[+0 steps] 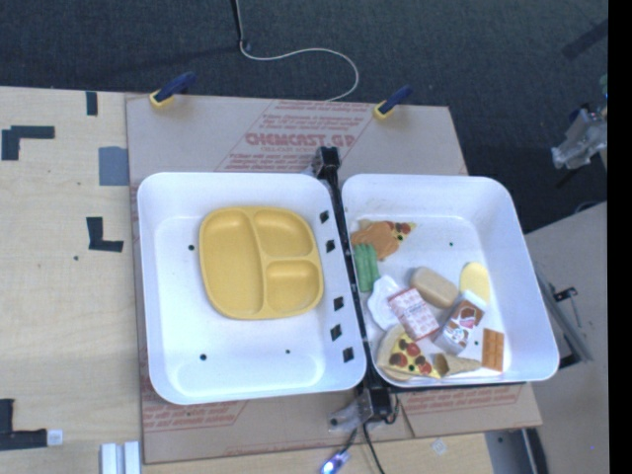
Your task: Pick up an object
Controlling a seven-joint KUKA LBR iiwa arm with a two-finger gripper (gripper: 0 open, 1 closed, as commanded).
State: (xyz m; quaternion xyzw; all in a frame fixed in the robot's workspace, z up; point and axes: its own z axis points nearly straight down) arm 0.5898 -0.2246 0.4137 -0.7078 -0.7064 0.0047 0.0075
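I judge this the very start: nothing is picked yet. The toy foods crowd the right bin (513,265), a bread roll (434,286) near its middle (well exposed). I cannot tell the claw's state. Next I must descend there.

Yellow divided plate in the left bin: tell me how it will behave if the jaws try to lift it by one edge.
The yellow divided plate looks like rigid moulded plastic, so it probably stays stiff rather than flopping. It is wide and shallow, so gripped at one rim it would likely tilt. Its smooth, glossy surface may be slippery. Lying flat on the left bin floor, it is unlikely to roll.
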